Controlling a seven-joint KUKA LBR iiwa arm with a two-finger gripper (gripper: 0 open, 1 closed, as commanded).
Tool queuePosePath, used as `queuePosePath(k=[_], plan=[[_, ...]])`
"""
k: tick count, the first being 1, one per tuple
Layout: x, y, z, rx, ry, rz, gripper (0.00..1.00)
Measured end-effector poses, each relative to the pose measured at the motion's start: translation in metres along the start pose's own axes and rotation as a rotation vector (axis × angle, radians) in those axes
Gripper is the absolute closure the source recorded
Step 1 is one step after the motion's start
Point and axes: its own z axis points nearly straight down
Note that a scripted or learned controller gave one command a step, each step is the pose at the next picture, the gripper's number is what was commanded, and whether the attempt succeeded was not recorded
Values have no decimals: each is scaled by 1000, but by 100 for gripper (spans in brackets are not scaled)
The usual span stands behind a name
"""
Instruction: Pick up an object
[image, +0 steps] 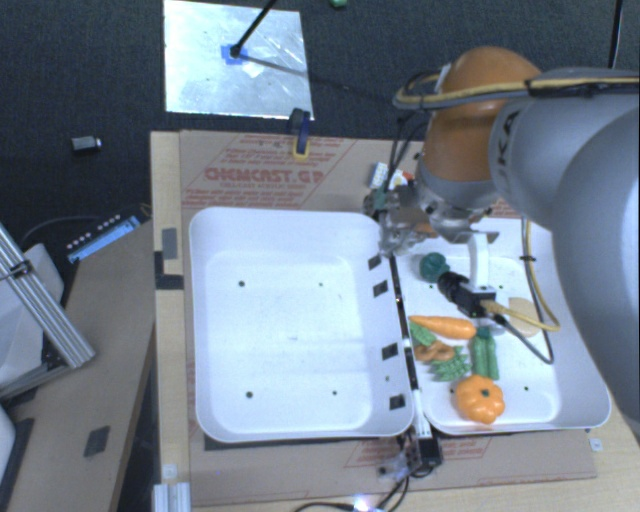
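Reaching in from the right, the grey arm (565, 150) with its orange band (480, 90) sets the claw (398, 232) above and to the left of the carrot (445, 326), over the upper end of the seam where the two white bins meet. The state of the claw cannot be told from this view, and nothing is seen held in it.

The items available for picking all lie in the right bin (585, 400), and their positions are taken from the carrot.
- The carrot lies roughly level, with its tip pointing left, close to the seam.
- A dark teal round piece (432, 265) sits above the carrot, apart from it, and is the item nearest the claw.
- A pale beige piece (522, 310) lies to the right of the carrot and slightly higher.
- A long green piece (485, 355) lies just below the carrot's right end.
- A small orange-brown piece (432, 350) sits directly under the carrot, touching or nearly touching it.
- A green leafy piece (450, 368) lies just beneath that one.
- An orange pumpkin-shaped piece (479, 398) rests furthest below the carrot, near the bin's lower rim.

The left bin (290, 320) lies to the left of the carrot, across the seam. Both bins rest on a cardboard sheet (260, 170).
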Motion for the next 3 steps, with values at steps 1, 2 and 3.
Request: queuePosePath(k=[1,2,3], plan=[[40,56,-131,-16,0,0,100],[83,54,-261,-15,2,0,100],[170,53,-325,-7,3,-4,100]])
